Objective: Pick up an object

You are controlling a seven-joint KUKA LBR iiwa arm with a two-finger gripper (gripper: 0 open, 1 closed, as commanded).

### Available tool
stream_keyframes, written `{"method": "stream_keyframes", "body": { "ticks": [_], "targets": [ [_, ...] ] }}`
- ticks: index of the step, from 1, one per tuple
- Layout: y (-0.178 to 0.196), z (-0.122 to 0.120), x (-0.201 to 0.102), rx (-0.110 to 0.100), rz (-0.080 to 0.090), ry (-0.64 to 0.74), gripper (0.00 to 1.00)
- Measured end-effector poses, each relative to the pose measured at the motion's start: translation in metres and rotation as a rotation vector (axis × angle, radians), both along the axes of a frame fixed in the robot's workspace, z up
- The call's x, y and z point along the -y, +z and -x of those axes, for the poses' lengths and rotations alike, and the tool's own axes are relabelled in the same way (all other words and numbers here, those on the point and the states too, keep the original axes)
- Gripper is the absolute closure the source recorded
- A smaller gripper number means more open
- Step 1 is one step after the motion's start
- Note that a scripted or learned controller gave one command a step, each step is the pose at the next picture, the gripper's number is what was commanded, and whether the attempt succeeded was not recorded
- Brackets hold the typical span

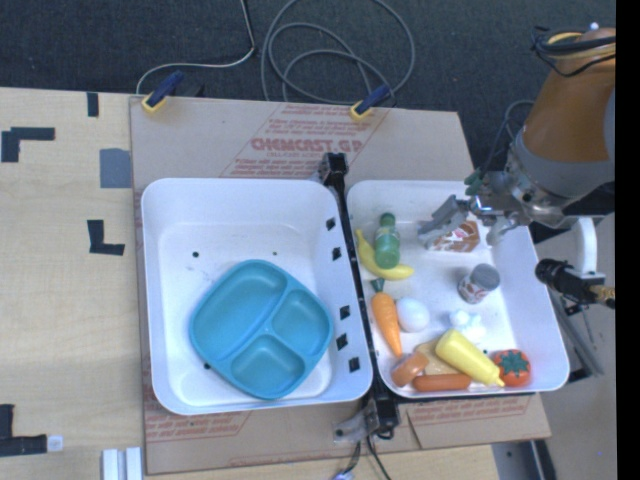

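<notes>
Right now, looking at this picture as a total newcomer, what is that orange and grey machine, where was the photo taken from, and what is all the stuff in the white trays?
The photo comes from one fixed camera above the bench, looking down at a slant. The machine is a robot arm reaching in from the right. Its claw hangs open above the right bin, with nothing between its fingers. That bin holds toy food: a green bottle, banana, carrot, egg, small can, yellow corn, sausage and tomato. The left bin holds a blue divided plate.
</notes>
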State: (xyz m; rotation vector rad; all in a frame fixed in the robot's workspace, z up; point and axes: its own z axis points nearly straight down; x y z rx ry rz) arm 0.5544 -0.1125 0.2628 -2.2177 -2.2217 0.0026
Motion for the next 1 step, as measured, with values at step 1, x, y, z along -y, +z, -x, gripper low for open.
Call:
{"method": "stream_keyframes", "body": {
  "ticks": [1],
  "targets": [
    [-0.1277,-0.0196,-0.0111,-0.011,-0.002,0.001,0.0]
  ]
}}
